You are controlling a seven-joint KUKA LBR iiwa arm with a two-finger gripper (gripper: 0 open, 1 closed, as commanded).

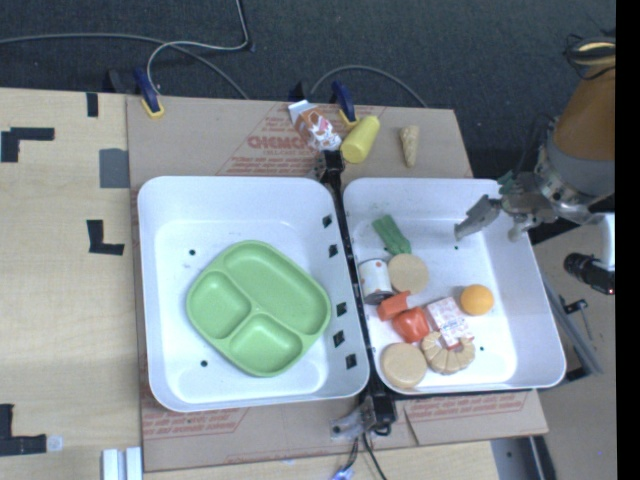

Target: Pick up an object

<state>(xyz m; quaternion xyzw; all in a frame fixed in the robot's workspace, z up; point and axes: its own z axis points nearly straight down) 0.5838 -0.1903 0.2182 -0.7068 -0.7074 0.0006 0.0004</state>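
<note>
The right bin (pixel 505 268) holds a heap of toy food: a green piece (pixel 392 235), a small can (pixel 373 276), a tan disc (pixel 408 272), an orange ball (pixel 477 299), red pieces (pixel 405 319), a white packet (pixel 449 319), a round waffle-like piece (pixel 447 354) and a pale round bun (pixel 402 366). My gripper (pixel 492 226) hangs over the bin's upper right part, above bare floor and up-right of the orange ball. Its two fingers are spread apart and open, with nothing between them.
The left bin (pixel 170 218) holds a green divided plate (pixel 258 308). Behind the bins on the cardboard lie a yellow bottle (pixel 360 138), a tan cone (pixel 409 145) and a small packet (pixel 314 125). Black clips line the wall between the bins.
</note>
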